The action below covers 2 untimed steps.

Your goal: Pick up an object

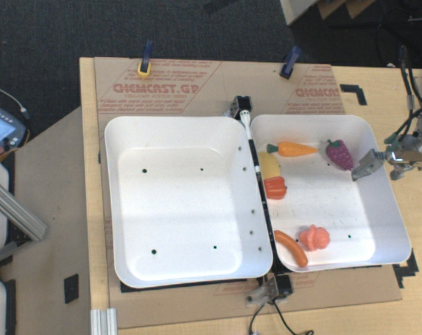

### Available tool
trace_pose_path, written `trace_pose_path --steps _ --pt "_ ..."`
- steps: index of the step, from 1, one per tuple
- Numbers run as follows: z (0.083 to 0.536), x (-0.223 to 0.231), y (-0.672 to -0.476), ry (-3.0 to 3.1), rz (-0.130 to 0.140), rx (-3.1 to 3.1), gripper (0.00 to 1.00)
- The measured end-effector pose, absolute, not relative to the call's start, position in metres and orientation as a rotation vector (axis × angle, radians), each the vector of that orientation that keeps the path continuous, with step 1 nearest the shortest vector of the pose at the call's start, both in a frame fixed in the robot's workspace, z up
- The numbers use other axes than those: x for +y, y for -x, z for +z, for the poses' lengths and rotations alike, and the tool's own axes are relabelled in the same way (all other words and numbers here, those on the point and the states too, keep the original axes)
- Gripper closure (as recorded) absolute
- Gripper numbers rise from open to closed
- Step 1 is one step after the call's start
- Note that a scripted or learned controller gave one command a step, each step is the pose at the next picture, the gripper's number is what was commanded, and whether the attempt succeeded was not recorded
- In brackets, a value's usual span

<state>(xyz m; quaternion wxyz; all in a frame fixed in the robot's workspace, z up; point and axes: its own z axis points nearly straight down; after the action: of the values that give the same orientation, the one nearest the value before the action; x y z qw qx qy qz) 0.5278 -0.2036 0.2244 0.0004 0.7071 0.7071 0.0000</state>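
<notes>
Reaching in from the right, the gripper [370, 165] hangs over the right-hand edge of the right bin [382, 208]; I can make out one grey finger slanting down toward the bin floor, but I cannot tell how far the fingers are spread, and nothing shows between them. Just beside it to the left lies a purple bunch of grapes [339, 153], near but apart from the finger. An orange carrot [293, 149] lies along the bin's far side. Against the dividing wall sit a yellow piece [270, 164] and, touching it on the near side, a red pepper [275, 187]. At the near edge a pink round toy [314, 238] rests just beside an orange sausage shape [292, 248]. The left bin [120, 187] sits alongside on the cardboard-covered bench [197, 79].
</notes>
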Motion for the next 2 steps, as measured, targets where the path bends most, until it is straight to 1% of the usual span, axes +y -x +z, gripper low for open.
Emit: trace_pose_path --steps 1,2 --pt "0.261 -0.159 -0.487 -2.219 0.003 2.227 0.0" --pt "0.229 -0.11 -0.479 -2.221 -0.002 2.232 0.0"
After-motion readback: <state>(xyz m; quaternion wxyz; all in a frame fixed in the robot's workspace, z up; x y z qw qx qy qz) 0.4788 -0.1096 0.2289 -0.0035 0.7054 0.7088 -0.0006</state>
